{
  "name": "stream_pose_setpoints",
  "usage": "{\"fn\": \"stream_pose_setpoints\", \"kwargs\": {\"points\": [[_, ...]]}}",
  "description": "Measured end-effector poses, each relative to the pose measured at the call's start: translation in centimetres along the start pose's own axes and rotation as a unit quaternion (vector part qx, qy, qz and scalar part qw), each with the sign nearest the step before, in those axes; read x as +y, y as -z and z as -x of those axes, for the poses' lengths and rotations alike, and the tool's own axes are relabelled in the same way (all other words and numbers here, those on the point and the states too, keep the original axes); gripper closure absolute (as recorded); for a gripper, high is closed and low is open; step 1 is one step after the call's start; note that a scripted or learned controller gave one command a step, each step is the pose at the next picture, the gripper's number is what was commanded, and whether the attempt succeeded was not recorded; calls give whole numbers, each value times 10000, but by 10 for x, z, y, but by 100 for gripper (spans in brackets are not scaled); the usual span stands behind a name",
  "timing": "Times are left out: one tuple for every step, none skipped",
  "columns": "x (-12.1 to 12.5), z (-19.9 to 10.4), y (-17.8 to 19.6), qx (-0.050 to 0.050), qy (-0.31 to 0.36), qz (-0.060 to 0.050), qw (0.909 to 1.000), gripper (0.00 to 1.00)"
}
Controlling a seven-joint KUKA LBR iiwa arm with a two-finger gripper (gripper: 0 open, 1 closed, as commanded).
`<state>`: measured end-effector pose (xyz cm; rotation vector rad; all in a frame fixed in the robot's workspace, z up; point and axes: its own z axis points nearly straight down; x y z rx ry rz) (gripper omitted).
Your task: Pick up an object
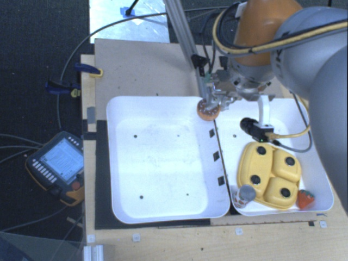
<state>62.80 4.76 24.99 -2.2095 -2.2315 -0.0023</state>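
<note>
Near corner of the right bin (234, 145): a small grey cylinder (246, 193) and a red strawberry-like piece (305, 199) flank a yellow moulded block (272, 175) with dark round spots. Farther back, over the far end of the divide between this and the left bin (117, 145), a small brown disc (207, 111) lies at the tip of the gripper (211, 101). Whether the gripper grasps it cannot be told.
</note>
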Motion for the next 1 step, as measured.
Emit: {"fn": "stream_pose_setpoints", "kwargs": {"points": [[21,-55,-13,-1,0,13,10000,100]]}}
